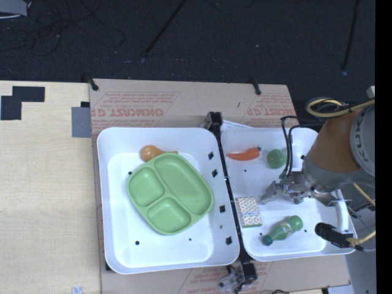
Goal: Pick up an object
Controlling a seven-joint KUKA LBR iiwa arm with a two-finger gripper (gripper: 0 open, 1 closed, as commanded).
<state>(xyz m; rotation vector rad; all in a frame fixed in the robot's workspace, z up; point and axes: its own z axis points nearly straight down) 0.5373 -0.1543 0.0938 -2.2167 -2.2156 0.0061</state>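
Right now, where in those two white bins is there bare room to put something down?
Left bin: bare floor along the front edge and left side of the green divided plate. Right bin: a bare patch between the carrot and the patterned packet. Crowded around the end effector, green ball and green bottle.

Site: my robot lab. Evidence: bench w/ cardboard, 2 white bins, loose cables, dark carpet.

Right bin – gripper over it; bottle just below, packet left, ball above, carrot upper-left. Divided plate in left bin.
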